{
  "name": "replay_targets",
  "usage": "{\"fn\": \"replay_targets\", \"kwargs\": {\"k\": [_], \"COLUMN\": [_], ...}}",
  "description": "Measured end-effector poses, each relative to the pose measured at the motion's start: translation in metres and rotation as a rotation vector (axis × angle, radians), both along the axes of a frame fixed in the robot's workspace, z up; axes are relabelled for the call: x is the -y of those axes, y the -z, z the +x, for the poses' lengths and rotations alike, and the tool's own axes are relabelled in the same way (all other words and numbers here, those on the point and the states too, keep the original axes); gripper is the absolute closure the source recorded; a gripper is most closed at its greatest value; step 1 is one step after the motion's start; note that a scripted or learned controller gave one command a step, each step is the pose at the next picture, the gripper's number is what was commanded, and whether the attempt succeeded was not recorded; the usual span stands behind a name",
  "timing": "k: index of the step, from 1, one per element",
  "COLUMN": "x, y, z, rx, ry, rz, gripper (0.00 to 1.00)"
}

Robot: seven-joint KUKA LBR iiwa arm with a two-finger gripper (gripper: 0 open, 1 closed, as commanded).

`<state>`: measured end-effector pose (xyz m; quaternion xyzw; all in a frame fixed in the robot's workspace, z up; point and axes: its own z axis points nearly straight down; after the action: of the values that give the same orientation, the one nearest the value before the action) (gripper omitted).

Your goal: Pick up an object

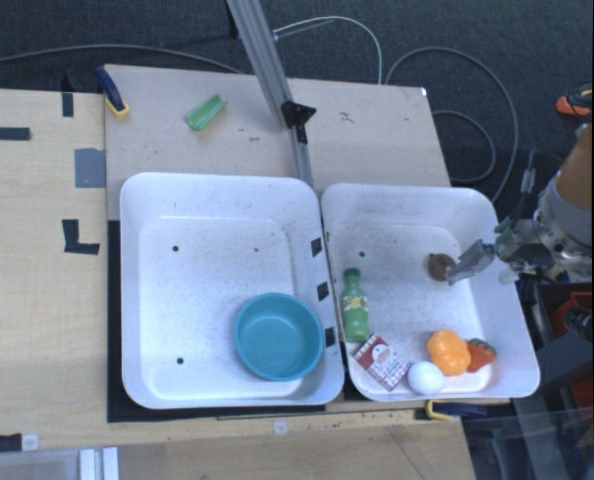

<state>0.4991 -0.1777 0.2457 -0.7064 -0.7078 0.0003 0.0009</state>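
Observation:
My gripper (457, 269) hangs low over the right part of the right bin (397, 208), reaching in from the right. Its tip is right beside a small brown round object (439, 265) on the bin floor; whether it touches that object is unclear. Further forward in the same bin lie a green bottle (354, 306), a red-and-white packet (380, 360), a white ball (425, 376), an orange toy pepper (448, 352) and a small red item (481, 349). Nothing is visibly held.
The left bin (177, 208) holds a blue bowl (277, 336) near its front right corner. A slanted metal pole (265, 53) rises behind the bins. On the bench behind lie a green block (205, 112) and a blue-yellow clamp (112, 91).

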Motion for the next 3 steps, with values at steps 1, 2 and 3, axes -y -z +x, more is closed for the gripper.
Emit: {"fn": "replay_targets", "kwargs": {"k": [1,2,3], "x": [0.000,-0.003,-0.003], "y": [0.000,0.064,0.128], "z": [0.000,-0.004,-0.010], "rx": [0.000,-0.006,-0.007], "ry": [0.000,0.001,0.002], "rz": [0.000,0.001,0.002], "gripper": [0.00,0.00,0.00]}}
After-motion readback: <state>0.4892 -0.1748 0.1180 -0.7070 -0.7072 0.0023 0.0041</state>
